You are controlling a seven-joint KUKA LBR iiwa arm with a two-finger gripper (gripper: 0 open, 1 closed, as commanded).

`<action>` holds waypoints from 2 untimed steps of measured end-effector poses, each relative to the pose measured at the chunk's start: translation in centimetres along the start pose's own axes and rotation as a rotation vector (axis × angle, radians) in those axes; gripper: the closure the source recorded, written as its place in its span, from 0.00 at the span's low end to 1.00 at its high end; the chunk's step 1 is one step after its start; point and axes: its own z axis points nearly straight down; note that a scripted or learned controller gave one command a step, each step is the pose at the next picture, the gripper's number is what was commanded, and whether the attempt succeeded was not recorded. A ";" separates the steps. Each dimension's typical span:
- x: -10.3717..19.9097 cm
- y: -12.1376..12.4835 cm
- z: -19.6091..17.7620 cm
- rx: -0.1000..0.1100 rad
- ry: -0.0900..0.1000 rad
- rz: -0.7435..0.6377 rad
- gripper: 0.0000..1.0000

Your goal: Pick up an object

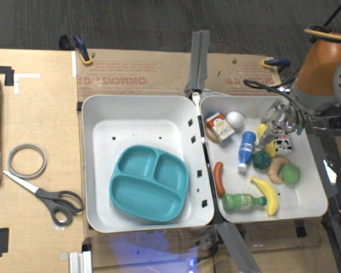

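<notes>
Hovered, gripper (277,127) grip unclear, over crowded right bin (312,209): blue bottle (247,149), banana (266,194); teal plate (150,183) left.

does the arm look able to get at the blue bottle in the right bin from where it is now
Probably yes. The blue bottle lies with its top side uncovered, and only a small gap separates it from the tool hovering just to its right. A dark green toy and a yellow piece crowd that side.

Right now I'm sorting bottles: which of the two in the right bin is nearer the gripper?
The blue bottle, near the gripper; the green bottle lies at the bin's front edge.
</notes>
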 end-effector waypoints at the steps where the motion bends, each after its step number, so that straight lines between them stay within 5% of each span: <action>1: 0.9 2.4 0.1 0.001 0.003 0.202 0.00; 2: 6.4 8.6 0.0 0.003 0.004 0.387 0.00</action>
